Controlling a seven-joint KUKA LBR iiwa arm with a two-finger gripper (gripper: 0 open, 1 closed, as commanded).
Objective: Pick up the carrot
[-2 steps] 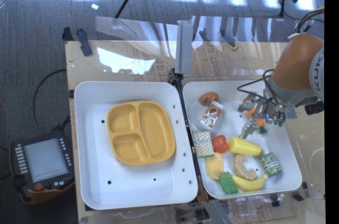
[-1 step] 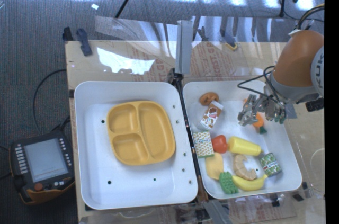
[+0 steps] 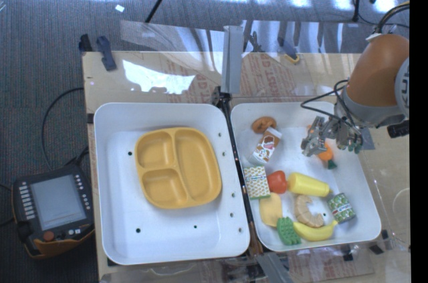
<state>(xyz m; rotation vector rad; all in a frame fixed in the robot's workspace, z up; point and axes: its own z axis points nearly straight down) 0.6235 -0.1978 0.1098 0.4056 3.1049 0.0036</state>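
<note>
One view is given: in the right bin (image 3: 372, 211), toward its far right, the carrot (image 3: 326, 155) lies just beneath the pincer (image 3: 330, 138), whose state cannot be told. Straddling should be confirmed before lifting.

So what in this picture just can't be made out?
- Small orange carrot: mostly covered by the grey end effector, so whether it is gripped is unclear.
- Labels on the small green can and white carton: too small to read.
- Grey arm: cut off at the right.
</note>
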